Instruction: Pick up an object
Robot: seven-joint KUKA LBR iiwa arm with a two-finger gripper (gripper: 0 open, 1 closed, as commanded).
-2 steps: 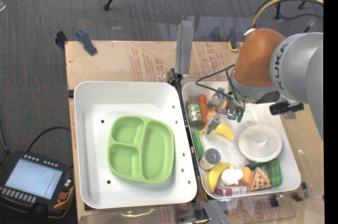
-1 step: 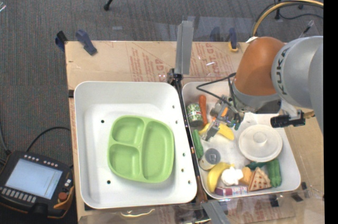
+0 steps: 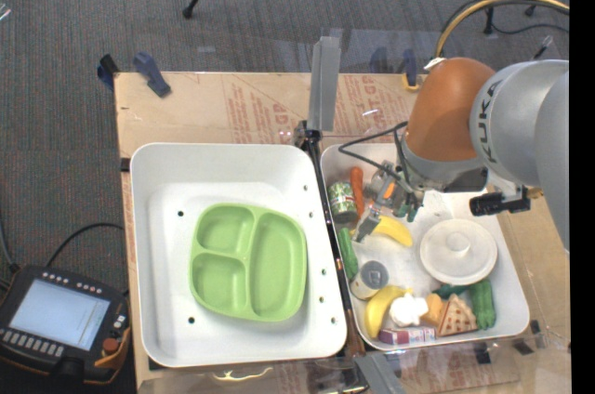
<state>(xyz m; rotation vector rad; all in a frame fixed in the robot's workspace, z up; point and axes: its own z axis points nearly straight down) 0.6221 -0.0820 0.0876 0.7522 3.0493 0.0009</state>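
Note:
The right bin [image 3: 517,290] holds several toy foods. My gripper [image 3: 389,217] hangs low over its upper left part, open, with its fingertips [image 3: 367,228] either side of a small yellow banana [image 3: 398,233]. Nothing sits between the fingers. Just left of the gripper lie an orange carrot [image 3: 356,180] and a green can [image 3: 341,198]. A green cucumber [image 3: 347,253] and a grey round tin [image 3: 373,276] lie below it. A white lidded bowl [image 3: 456,251] stands to the right.
The left bin [image 3: 158,178] holds a green divided plate [image 3: 249,262]. At the right bin's front lie a yellow fruit [image 3: 377,310], a white piece [image 3: 406,309], a waffle wedge [image 3: 456,317], a green vegetable [image 3: 482,302] and a pink carton [image 3: 406,336]. A tablet [image 3: 56,313] sits at the lower left.

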